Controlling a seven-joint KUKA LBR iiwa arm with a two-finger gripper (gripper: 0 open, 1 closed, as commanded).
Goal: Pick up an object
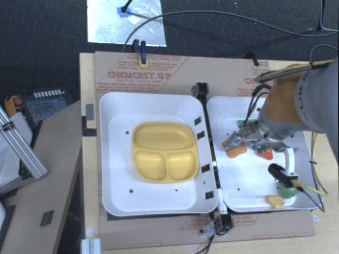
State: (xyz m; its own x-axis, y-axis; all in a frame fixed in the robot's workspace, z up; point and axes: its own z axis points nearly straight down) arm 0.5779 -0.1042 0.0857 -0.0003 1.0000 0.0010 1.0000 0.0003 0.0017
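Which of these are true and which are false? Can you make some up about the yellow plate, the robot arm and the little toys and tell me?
1. The yellow divided plate lies in the left bin. True.
2. The gripper is over the left bin. False: it is over the right bin.
3. An orange piece lies just below the gripper. True.
4. The plate holds toys. False: its compartments look bare.
5. A small yellow piece lies near the right bin's front edge. True.

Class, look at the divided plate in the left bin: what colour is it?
The divided plate is pale yellow, plain with no pattern, seen clearly in the camera view.
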